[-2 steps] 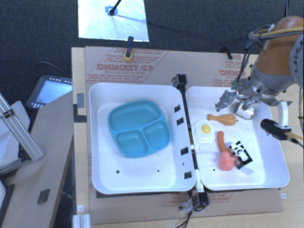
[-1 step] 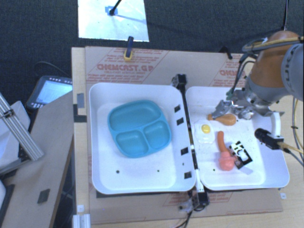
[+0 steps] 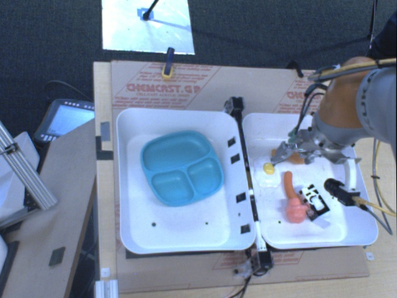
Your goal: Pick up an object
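Over the right shallow white bin (image 3: pixel 356 228), the grey arm's gripper (image 3: pixel 282 153), its state impossible to tell, hangs just above a small yellow ball (image 3: pixel 268 167), with a pink-and-orange carrot-shaped toy (image 3: pixel 292 198) nearby, while a blue divided plastic plate (image 3: pixel 181 167) lies in the left white bin (image 3: pixel 133 222).

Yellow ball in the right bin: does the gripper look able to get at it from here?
Probably yes. The gripper hangs just right of the yellow ball, with nothing between; the orange toy lies apart.
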{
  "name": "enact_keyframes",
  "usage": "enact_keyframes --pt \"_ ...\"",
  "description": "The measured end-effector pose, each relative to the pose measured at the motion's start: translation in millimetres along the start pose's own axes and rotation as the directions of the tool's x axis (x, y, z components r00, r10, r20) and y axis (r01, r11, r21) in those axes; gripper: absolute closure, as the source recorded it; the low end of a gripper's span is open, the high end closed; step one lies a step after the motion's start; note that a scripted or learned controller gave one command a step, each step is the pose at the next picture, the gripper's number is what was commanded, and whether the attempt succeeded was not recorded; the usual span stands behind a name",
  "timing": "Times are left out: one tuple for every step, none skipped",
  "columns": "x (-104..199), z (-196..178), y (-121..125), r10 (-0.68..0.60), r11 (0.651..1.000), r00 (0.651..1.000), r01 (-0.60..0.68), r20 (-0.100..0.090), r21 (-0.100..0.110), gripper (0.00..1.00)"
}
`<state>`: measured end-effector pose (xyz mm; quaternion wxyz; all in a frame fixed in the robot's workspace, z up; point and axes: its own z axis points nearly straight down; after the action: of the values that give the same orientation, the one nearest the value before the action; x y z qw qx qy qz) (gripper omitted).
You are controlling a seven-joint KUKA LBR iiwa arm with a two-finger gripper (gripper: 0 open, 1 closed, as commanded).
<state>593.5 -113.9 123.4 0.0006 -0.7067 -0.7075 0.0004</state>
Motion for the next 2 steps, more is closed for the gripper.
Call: enact_keyframes --pt "0.5 36.8 2.4 0.000 1.000 1.000 0.000 -0.002 -0.005 0.00" --pt "1.2 22.4 5.5 -0.001 1.000 1.000 0.001 -0.001 -0.015 1.00"
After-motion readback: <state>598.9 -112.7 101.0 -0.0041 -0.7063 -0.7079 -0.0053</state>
